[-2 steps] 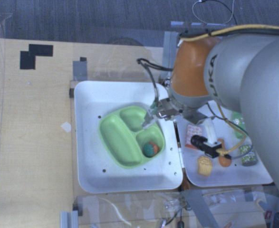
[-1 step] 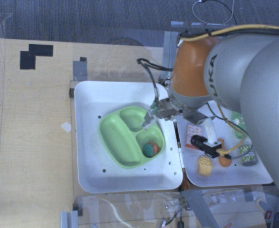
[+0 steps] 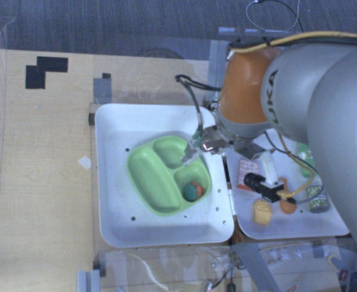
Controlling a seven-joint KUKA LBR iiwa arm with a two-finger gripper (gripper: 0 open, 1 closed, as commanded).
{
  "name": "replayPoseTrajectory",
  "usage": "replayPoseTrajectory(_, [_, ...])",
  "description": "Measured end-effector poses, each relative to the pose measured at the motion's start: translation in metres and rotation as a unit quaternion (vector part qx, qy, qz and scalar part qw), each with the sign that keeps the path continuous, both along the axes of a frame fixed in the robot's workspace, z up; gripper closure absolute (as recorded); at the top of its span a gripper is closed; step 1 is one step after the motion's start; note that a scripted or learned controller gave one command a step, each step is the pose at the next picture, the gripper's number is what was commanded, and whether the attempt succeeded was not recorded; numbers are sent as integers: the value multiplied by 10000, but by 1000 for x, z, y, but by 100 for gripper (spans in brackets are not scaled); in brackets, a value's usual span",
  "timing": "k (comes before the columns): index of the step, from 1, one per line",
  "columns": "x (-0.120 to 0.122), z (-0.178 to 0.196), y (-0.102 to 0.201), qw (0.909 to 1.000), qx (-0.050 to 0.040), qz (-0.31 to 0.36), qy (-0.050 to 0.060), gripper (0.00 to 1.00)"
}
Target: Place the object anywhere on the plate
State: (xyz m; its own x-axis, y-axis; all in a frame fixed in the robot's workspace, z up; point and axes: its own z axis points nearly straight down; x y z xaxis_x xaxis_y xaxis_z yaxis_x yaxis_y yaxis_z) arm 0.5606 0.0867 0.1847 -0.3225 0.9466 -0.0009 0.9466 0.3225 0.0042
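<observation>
A small green-and-orange object (image 3: 192,191) lies in the near compartment of the green divided plate (image 3: 151,178), which sits in the left bin (image 3: 114,215). The claw (image 3: 193,149) hangs over the plate's right rim; whether it is open I cannot tell. A careless withdrawal might clip that rim and tip the plate. Open room lies leftward.

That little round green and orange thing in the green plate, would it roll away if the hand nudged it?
Probably. The small ball looks round, so it should roll easily. Yet it sits in a walled compartment of the green plate, which would likely stop it.
</observation>
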Motion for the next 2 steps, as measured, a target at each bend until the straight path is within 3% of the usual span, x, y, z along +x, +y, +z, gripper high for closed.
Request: replayPoseTrajectory(2, [0, 0, 0, 10000, 0, 0, 0, 0])
